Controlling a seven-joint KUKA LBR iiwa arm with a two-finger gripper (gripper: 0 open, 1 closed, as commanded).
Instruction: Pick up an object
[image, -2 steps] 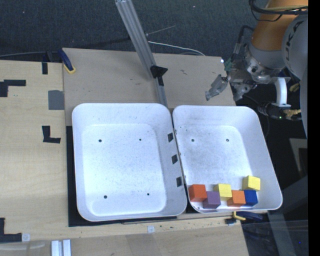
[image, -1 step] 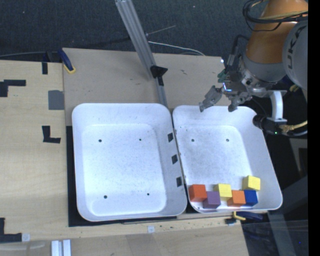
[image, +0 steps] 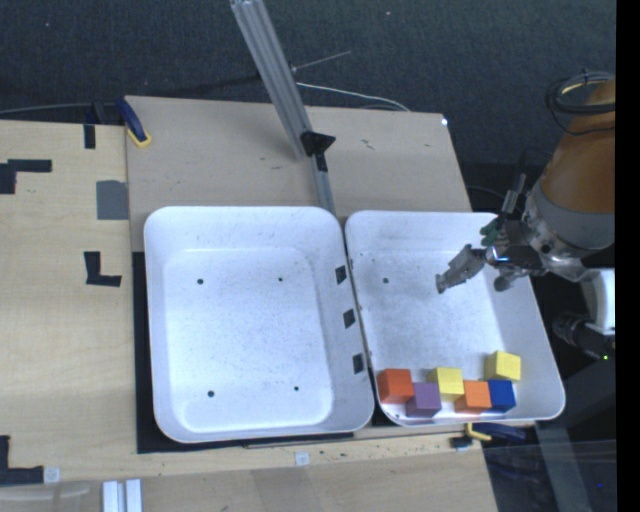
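Note:
Several small blocks lie along the front edge of the right bin: a red-orange block, a purple block, a yellow block, an orange block, a blue block and a second yellow block. My gripper hangs over the right bin's far right part, well behind the blocks. It is open, with nothing between its fingers.
The left bin sits beside the right one. A slanted metal pole crosses the bench behind the bins. A yellow and blue clamp sits at the back left, another at the front right.

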